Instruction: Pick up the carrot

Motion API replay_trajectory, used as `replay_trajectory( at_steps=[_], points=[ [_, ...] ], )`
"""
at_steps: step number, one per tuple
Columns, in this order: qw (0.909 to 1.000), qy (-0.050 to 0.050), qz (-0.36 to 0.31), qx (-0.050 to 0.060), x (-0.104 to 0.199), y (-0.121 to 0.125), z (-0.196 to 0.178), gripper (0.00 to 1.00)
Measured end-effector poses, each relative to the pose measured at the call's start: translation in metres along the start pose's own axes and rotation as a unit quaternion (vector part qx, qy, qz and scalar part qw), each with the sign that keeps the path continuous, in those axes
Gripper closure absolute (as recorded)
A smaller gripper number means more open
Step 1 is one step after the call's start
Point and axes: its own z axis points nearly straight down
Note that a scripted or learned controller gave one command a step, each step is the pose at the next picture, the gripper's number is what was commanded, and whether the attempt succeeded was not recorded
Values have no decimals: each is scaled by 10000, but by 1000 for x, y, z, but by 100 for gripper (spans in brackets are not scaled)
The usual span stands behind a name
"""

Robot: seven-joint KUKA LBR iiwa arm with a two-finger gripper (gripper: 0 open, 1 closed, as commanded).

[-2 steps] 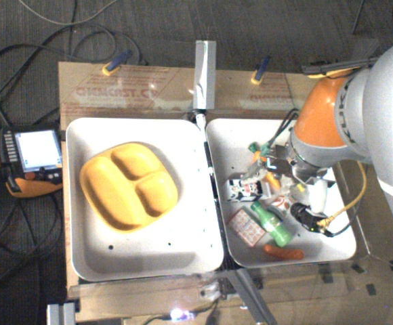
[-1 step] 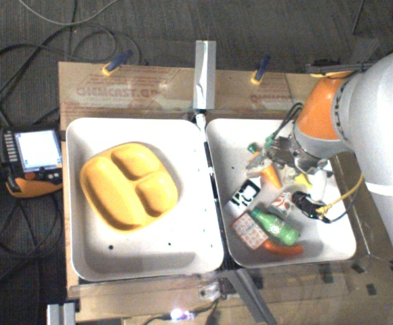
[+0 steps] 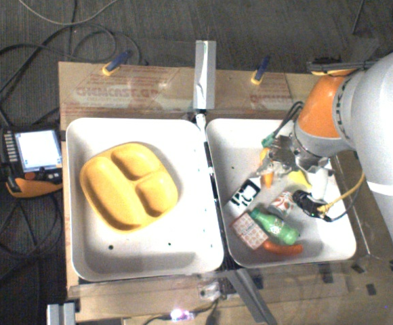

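Note:
The carrot (image 3: 282, 248), a slim orange-red piece, lies flat at the front of the right bin (image 3: 227, 161), just below a green bottle (image 3: 276, 225). My gripper (image 3: 275, 162) hangs over the middle of the right bin, well behind the carrot and apart from it. The wrist hides most of the gripper. A small orange bit (image 3: 267, 178) shows right under the gripper; I cannot tell what it is or whether it is held.
Around the carrot lie a checkered box (image 3: 249, 232), a black-and-white card (image 3: 246, 193), a small packet (image 3: 282, 202) and a yellow item (image 3: 299, 178). A black cable loop (image 3: 309, 203) hangs from the wrist. The left bin (image 3: 95, 249) holds a yellow divided plate (image 3: 130, 185).

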Motion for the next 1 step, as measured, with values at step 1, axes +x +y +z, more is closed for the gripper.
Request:
replay_trajectory(
  at_steps=[1],
  points=[
    [9990,-53,435,77,48,-3,-91,100]
  ],
)
